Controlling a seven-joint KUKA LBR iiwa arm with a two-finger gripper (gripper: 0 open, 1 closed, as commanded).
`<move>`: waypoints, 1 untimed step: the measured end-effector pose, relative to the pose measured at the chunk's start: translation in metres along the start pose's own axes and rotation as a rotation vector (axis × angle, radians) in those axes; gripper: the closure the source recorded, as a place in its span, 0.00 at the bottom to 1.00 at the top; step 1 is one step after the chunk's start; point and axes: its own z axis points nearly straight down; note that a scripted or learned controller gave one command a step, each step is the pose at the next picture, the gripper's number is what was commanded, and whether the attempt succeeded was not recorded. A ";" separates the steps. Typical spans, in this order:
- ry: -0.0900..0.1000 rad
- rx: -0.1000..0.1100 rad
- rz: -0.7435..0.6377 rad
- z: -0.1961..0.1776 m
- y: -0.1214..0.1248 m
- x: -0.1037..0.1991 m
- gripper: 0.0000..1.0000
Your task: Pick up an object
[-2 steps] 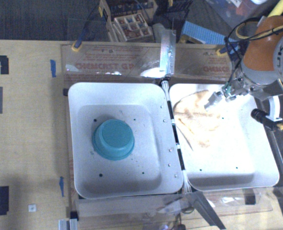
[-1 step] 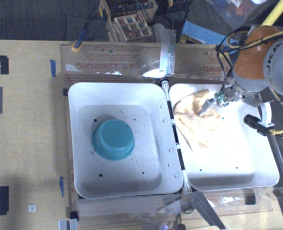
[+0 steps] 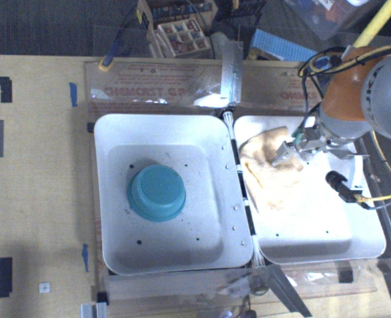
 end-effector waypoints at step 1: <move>0.000 -0.006 0.002 -0.012 0.001 -0.001 1.00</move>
